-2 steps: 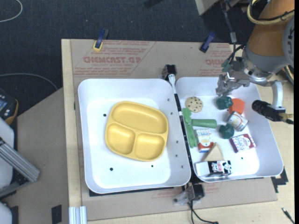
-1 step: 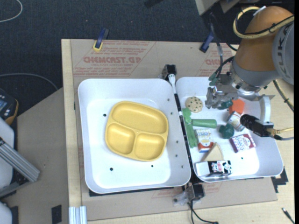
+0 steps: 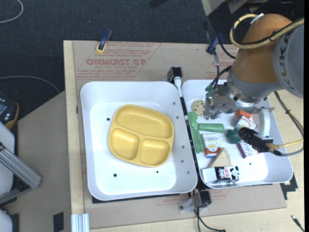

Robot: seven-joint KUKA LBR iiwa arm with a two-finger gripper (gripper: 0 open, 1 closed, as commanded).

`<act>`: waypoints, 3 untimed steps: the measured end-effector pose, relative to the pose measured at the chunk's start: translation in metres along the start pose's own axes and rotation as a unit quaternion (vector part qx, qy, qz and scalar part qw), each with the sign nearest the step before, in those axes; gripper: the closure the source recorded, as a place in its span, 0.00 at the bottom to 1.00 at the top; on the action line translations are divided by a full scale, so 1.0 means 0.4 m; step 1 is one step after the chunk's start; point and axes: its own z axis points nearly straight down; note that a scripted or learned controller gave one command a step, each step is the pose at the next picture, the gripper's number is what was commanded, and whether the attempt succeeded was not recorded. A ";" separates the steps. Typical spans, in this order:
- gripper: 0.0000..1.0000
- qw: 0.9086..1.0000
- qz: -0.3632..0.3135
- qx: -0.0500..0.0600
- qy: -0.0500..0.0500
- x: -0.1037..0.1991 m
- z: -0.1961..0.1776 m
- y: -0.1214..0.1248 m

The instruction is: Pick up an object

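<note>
hand [image 3: 213, 111]: low in right bin [image 3: 277, 170], 11 o'clock corner; finger state unclear
risk: crowded items, green tube [image 3: 211, 127] adjacent; pick may slip

The arm [image 3: 270, 47] is cut off by the picture's right edge, and its bulk hides the far right corner of the right bin [image 3: 277, 170]. The gripper [image 3: 212, 111] is too dark and small to tell how its jaws stand. Under the wrist, an orange-and-white object [image 3: 244, 116] is half covered. Print on the small packet [image 3: 211, 145] and the black-and-white box [image 3: 226, 173] is unreadable.
</note>
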 end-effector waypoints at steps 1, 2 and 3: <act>1.00 1.000 0.000 0.000 0.000 0.132 -0.016 -0.078; 1.00 1.000 0.000 0.001 0.000 0.228 -0.029 -0.152; 1.00 1.000 0.002 0.001 -0.001 0.229 0.011 -0.167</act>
